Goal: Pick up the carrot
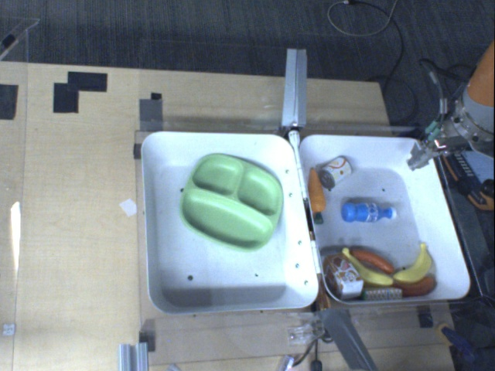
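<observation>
The carrot (316,191) is a slim orange piece lying lengthwise along the left wall of the right bin (433,207). My gripper (424,152) hangs at the far right corner of that bin, well to the right of the carrot and apart from it. Nothing shows between its tips.
In the right bin lie a small can (335,169), a blue bottle (368,212), a banana (418,266), a red-orange piece (371,260) and a brown packet (343,275) at the front. A green divided plate (231,200) lies upside down in the left bin (162,284).
</observation>
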You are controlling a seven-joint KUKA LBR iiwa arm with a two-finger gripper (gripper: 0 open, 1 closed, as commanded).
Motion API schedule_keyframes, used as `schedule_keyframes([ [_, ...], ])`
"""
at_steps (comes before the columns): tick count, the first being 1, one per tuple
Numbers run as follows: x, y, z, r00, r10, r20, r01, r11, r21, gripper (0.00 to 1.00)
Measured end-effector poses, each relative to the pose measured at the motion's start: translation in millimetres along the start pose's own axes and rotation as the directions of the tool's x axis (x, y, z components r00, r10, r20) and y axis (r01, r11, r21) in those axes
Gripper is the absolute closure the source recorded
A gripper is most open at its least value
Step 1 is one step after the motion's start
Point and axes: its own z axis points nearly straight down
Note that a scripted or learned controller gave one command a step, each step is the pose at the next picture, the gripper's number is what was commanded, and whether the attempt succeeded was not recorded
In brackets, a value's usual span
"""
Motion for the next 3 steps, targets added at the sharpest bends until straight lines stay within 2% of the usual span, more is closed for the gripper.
schedule_keyframes([
  [1,5,-48,20,0.942,0.336,-0.001,-0.336,0.942,0.004,1.0],
  [3,6,-43,-4,0.947,0.321,0.001,-0.321,0.947,-0.006,1.0],
])
